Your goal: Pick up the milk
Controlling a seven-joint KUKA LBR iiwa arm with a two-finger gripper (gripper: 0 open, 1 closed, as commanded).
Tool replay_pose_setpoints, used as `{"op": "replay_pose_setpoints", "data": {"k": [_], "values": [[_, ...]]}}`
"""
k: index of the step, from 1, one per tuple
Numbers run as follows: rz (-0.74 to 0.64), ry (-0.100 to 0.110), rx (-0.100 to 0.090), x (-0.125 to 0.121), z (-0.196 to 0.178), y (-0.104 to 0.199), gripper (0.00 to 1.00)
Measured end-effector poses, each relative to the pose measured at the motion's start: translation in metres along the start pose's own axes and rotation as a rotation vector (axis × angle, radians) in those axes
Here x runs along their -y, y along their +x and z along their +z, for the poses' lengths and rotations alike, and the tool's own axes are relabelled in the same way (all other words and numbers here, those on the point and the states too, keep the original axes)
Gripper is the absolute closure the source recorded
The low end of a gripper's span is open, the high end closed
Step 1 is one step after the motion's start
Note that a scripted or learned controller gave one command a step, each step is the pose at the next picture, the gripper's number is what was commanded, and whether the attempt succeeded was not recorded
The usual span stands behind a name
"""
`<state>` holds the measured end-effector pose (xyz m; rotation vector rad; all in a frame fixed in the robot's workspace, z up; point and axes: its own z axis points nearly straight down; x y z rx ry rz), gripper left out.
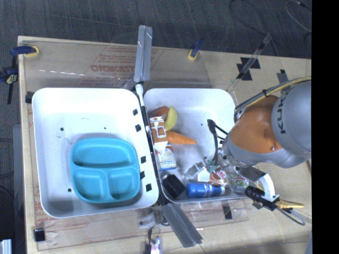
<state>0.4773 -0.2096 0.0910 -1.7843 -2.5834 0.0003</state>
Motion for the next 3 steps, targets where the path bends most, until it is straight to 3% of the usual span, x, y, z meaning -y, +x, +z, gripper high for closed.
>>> {"op": "replay_pose_setpoints", "data": {"k": [1,2,3], "values": [[-0.004,-0.002,0.003,-0.0007,-0.0098,-0.0016,1.0],[-0.004,-0.002,0.003,-0.0004,-0.0094,-0.0016,0.0],[-0.01,-0.002,0.005,-0.0016,-0.0184,-0.002,1.0]]}}
